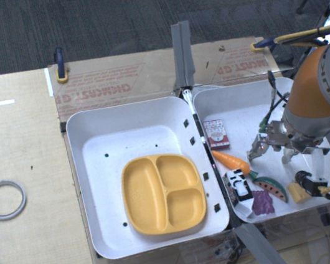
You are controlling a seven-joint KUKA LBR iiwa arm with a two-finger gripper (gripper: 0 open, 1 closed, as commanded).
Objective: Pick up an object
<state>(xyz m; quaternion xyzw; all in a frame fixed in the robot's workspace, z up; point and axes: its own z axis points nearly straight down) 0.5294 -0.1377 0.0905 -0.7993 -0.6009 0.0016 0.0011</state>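
The bench (14, 136) carries two shallow white bins side by side. The left bin (91, 141) holds a yellow divided plate (163, 193), lying flat near its middle. The right bin (241, 99) holds the small items.

The arm (313, 92) reaches in from the right over the right bin, orange band above the wrist. The gripper (261, 146) hangs above the bin floor; whether its fingers are spread or closed cannot be told, and nothing is seen between them.

A carrot (231, 160) lies near the bin's left wall, just left of the gripper. Its long axis runs diagonally, upper left to lower right, green end at the lower right. Above it a red box (216, 133) lies flat. Below the carrot sits a black and white item (238, 185), then a watermelon slice (272, 187) and a purple piece (262, 202). A tan block (299, 192) sits near the front right.

A roll of tape (3, 200) rests on the bench, well left of the bins.
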